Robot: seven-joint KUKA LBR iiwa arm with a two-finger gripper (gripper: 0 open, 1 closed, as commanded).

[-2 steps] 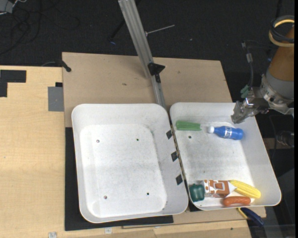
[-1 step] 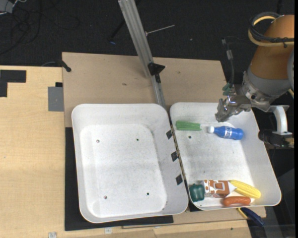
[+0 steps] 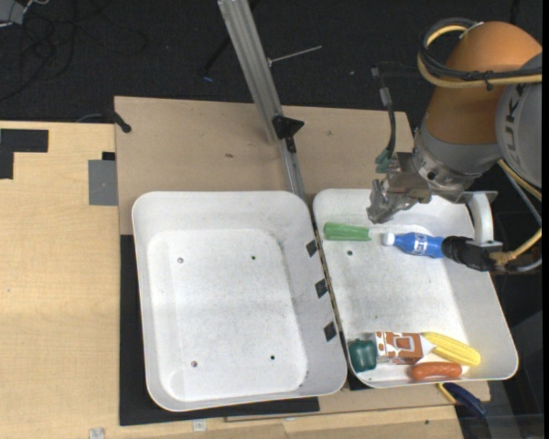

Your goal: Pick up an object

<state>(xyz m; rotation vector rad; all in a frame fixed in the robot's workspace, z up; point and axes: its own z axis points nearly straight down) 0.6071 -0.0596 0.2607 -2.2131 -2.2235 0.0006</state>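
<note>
The right bin [image 3: 412,291] holds a green stick-shaped object [image 3: 346,232] near its far left corner and a blue-and-white bottle [image 3: 414,242] lying beside it. At the near edge lie a green-capped orange-and-white carton [image 3: 389,347], a yellow corn cob [image 3: 452,347] and a red sausage [image 3: 435,370]. My gripper [image 3: 382,210] hangs over the far part of the right bin, just above the gap between the green stick and the bottle. No object shows between its fingers.
The left bin [image 3: 224,300] sits beside the right one, joined by black clips [image 3: 322,287]. A slanted metal rail [image 3: 261,85] rises behind the bins. A black-and-white cable fitting [image 3: 476,240] hangs at the right bin's far right edge.
</note>
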